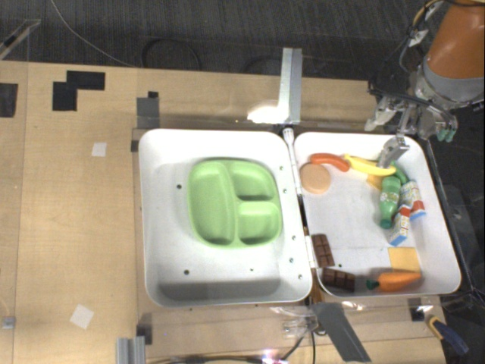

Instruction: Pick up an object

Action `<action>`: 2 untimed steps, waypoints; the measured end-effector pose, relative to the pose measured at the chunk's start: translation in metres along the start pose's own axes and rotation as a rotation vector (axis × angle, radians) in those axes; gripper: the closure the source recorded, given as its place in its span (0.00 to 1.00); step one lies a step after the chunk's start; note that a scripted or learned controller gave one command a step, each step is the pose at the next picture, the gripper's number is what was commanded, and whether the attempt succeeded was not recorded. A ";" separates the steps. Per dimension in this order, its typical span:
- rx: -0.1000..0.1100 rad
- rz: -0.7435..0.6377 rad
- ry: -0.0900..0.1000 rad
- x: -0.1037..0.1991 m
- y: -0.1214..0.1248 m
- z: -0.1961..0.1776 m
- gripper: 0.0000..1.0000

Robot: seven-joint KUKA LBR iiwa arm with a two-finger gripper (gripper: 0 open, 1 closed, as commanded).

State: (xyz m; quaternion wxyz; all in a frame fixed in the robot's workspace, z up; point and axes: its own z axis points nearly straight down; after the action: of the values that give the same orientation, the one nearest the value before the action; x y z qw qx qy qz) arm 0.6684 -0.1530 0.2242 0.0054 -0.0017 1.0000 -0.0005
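Observation:
The right bin (356, 218) holds several items. At its far edge lie a red sausage (328, 160) and a yellow banana (369, 165), with a tan round bun (315, 178) beside them. Along the right side lie a green bottle (390, 199) and a white tube with blue and red (406, 215). At the near edge sit a yellow block (403, 258), an orange carrot (395, 280) and two chocolate bars (323, 250) (339, 280). My gripper (392, 152) hangs over the bin's far right corner, just above the banana's right end, with nothing seen in it.
The left bin (163, 264) holds a green divided plate (233, 201). A metal post (291, 86) stands behind the wall between the two bins. The arm's orange band (455, 40) is at the top right. Bare wooden bench lies to the left.

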 end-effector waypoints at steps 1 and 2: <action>-0.001 0.111 0.010 0.028 -0.040 0.123 0.00; 0.000 0.254 -0.004 0.070 -0.049 0.134 0.00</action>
State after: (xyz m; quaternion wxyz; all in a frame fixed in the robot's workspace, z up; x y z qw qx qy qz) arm 0.5997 -0.2025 0.0897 0.0074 0.1249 0.9921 0.0000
